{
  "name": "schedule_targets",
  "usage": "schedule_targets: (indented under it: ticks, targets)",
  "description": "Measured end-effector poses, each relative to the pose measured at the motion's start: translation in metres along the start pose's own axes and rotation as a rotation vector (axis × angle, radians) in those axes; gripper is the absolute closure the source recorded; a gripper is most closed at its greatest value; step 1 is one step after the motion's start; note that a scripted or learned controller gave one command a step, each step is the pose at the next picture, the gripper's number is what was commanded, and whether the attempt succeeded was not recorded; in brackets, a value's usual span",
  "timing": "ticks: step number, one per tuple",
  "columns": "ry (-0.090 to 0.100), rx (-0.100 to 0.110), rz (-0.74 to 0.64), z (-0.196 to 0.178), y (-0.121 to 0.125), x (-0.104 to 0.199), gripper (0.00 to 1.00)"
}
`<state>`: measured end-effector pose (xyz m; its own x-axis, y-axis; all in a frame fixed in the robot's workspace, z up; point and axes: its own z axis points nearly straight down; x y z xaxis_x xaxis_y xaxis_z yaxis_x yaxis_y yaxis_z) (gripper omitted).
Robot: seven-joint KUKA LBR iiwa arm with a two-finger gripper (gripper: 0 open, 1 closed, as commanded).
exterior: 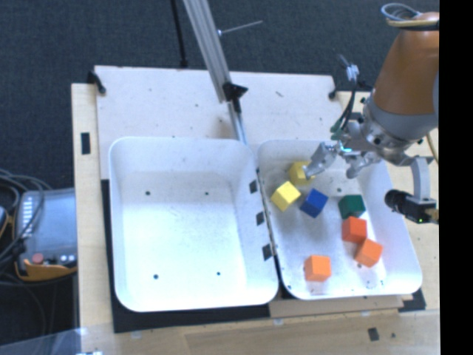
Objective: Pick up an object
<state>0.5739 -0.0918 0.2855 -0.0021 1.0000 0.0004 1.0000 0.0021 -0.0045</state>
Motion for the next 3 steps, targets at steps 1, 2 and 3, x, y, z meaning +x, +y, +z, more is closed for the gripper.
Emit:
schedule_targets:
  ticks: [1,2,3]
  targets:
    - [-0.001,-0.005,0.003,-0.002,0.001,-0.001,0.0]
    - [-0.001,0.001,0.004,0.059,0.001,-0.008,0.0]
    - [-0.001,0.0,0.006,0.103,0.0,-0.003,0.0]
